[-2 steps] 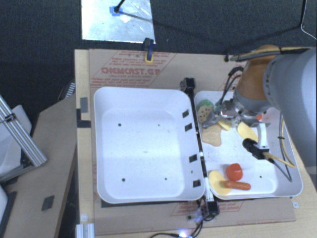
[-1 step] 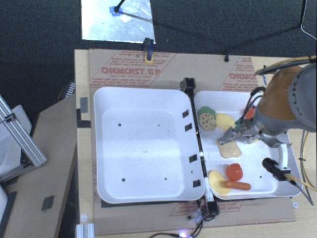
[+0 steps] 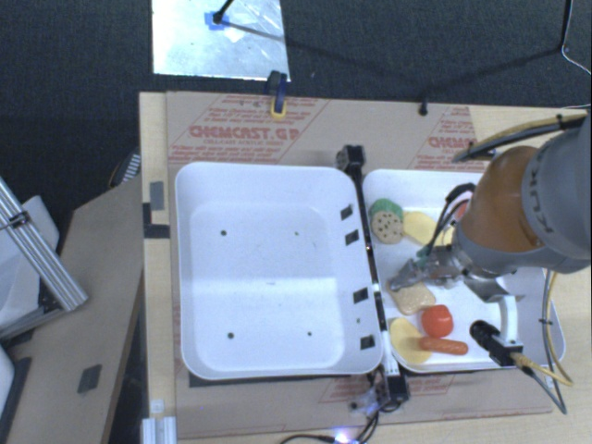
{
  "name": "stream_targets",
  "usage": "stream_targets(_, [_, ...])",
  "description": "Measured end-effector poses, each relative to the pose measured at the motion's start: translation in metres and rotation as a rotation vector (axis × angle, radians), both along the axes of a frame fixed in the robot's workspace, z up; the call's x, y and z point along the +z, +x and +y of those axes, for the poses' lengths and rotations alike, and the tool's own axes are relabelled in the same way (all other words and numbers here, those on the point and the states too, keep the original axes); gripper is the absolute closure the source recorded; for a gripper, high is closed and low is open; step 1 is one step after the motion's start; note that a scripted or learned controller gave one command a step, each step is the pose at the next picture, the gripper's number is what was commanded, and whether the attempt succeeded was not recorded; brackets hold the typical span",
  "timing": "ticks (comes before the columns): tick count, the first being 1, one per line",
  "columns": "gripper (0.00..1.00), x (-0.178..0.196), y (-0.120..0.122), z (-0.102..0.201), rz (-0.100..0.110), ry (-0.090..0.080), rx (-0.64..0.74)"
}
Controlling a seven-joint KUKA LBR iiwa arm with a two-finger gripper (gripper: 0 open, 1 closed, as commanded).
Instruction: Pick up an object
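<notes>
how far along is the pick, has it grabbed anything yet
Done: the arm has reached into the right bin, with the claw low over the tan slice. In hand: nothing visibly lifted; whether the claw is closed is unclear. Left: grasp and lift. The tomato, carrot and green disc lie untouched.

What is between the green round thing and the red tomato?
In the camera view, a tan bread-like piece lies between the green disc and the tomato, in the right bin. The gripper reaches in there too, just above the tan piece.
</notes>
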State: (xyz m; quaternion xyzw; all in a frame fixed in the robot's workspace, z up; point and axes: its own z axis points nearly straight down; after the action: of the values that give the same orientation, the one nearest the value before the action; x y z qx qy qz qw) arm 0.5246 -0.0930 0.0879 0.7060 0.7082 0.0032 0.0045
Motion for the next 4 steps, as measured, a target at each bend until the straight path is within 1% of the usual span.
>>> stream_targets(1, [0.00, 0.000, -0.035, 0.007, -0.003, -0.001, -0.004])
stream_targets(2, [1.00, 0.011, -0.033, 0.005, -0.008, -0.006, -0.004])
stream_targets(3, [1.00, 0.129, 0.011, 0.003, -0.003, -0.001, 0.003])
stream_targets(4, [1.00, 0.249, -0.002, 0.028, -0.001, 0.001, 0.005])
